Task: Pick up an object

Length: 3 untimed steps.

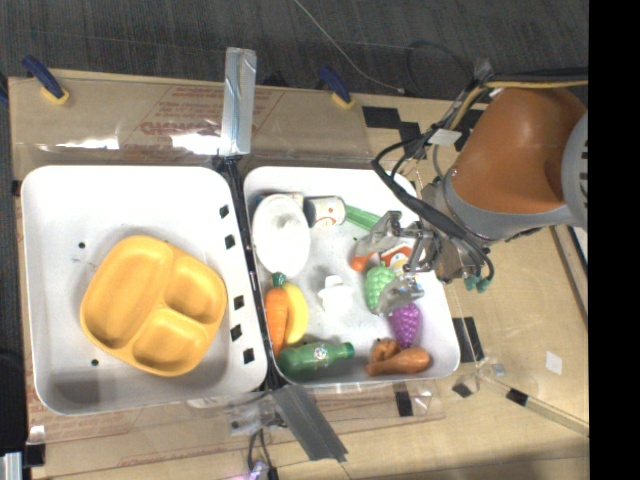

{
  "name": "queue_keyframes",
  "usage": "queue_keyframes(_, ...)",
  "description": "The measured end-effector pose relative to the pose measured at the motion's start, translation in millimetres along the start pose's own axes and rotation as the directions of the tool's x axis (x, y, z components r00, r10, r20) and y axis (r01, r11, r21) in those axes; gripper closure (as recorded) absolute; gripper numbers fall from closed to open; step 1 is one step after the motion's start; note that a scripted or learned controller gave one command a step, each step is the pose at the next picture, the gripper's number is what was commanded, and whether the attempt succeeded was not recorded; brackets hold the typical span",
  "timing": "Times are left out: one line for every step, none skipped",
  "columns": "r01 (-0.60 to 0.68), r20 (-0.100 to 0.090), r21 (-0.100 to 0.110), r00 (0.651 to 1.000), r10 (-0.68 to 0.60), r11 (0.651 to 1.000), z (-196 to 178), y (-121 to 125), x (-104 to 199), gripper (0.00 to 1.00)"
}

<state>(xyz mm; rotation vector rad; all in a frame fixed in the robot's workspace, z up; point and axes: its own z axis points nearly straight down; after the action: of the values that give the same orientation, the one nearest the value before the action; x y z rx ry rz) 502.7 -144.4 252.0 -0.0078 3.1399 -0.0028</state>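
Pincer hangs low inside the right bin, near its right wall, just above a crowd of small toy foods; how wide it stands I cannot tell, because the metal parts blend with the things under it. Closest to it are the green grapes, the purple grapes and an orange piece, all packed together or touching. I think the risk is that it closes on two things at once, or pushes one aside and lifts nothing. The bin wall beside it may also block a clean descent. The yellow plate lies well apart in the left bin.
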Motion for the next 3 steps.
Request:
queue_keyframes(-0.091, 0.003, -0.001, 0.996, 0.091, 0.996, 159.9, -32.1, -38.6, 0.0)
queue_keyframes(-0.082, 0.003, -0.001, 0.997, 0.082, 0.997, 151.1, -29.8, -39.9, 1.0)
queue_keyframes(0.013, 0.011, -0.002, 1.0, -0.013, 1.0, 23.4, 71.3, -75.5, 1.0)
